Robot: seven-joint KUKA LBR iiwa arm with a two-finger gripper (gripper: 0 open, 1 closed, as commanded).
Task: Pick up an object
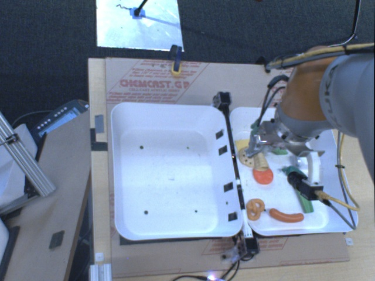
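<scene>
Pretzel (255, 209), sausage (286, 216) and carrot (263, 174) share right bin (334, 224); hand's (256, 148) grip unclear.

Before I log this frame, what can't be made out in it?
- Jaws: open or shut cannot be told; the arm's wrist blurs together with them.
- Right bin: its upper half lies under the arm.
- Yellow item: partly covered, kind unclear.
- Green object: partly under a black cable part.
</scene>
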